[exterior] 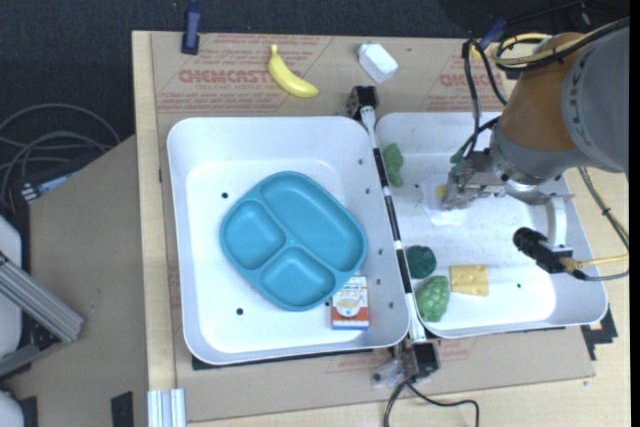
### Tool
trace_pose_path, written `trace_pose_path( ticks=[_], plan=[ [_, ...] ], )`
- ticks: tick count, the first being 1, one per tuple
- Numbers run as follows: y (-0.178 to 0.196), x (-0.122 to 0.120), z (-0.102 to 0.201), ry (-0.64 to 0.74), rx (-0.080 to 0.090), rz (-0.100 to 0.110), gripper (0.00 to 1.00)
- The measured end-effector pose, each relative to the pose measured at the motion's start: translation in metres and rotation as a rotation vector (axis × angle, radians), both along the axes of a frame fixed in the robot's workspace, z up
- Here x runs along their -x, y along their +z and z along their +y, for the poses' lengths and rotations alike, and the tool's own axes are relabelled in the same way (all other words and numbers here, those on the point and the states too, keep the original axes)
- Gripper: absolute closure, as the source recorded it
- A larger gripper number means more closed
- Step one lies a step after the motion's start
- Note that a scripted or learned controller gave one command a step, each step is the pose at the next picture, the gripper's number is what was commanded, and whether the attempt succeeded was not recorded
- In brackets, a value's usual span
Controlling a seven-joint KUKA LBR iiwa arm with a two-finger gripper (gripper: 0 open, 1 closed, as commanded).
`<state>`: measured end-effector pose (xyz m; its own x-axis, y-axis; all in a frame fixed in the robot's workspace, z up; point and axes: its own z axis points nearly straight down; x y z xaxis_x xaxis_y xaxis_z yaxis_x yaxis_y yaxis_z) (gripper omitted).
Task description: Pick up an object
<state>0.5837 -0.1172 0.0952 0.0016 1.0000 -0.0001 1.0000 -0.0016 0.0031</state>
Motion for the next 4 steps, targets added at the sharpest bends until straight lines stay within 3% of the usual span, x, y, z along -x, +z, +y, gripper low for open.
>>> trace_pose_path(
  ticks=[1, 2, 3, 4],
  plan=[
    [0.0, 0.0, 0.0, 0.0, 0.0, 0.0, 0.0],
    [-0.011, 0.007, -0.011, 0.001, -0.001, 0.005, 0.0],
    [-0.008, 0.105, -0.04, 0.0, 0.0, 0.005, 0.0],
    [0.061, 0.024, -0.085, 0.002, 0.002, 0.0, 0.0]
  ],
)
